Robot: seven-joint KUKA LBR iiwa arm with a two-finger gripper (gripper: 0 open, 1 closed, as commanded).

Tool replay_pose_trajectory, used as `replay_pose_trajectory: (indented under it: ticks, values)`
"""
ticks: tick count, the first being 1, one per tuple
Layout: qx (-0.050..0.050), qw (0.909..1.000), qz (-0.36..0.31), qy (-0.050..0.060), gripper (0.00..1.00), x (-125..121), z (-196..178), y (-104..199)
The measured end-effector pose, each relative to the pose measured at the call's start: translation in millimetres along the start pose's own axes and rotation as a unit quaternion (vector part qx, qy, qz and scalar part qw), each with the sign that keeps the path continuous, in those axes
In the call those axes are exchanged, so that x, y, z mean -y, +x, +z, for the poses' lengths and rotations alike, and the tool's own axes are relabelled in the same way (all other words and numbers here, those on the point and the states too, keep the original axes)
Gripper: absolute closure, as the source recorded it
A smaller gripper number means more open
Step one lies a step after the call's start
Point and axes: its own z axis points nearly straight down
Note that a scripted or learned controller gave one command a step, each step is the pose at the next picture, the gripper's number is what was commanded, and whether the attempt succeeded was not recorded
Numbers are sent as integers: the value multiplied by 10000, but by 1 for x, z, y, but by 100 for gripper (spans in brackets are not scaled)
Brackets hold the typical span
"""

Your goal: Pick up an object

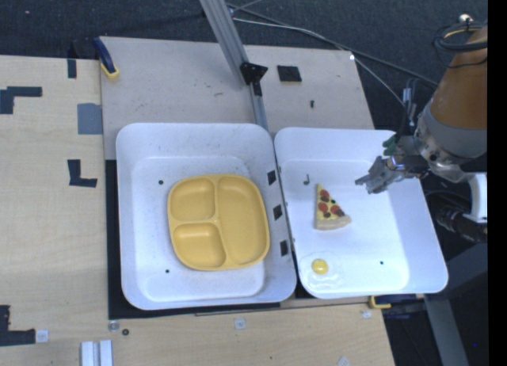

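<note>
We see the gripper [381, 177] poised over the right-hand white bin [412, 265], near its right wall; we cannot tell its state from this angle. Just to its left and a little nearer the camera lies a toy pizza slice [328, 211], a flat wedge with its tip pointing toward the bin's far wall, its crust edge toward us, red toppings dotting its face. Farther toward us sits a toy fried egg [320, 268], glossy and rounded. Well left of the gripper, the other white bin [135, 190] holds a smooth yellow divided plate [217, 221] with three compartments.
</note>
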Motion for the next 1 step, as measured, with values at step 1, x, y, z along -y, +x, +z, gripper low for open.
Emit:
replay_pose_trajectory:
  ticks: [1]
  values:
    - [2,10000,2,-3,100,2,0,47]
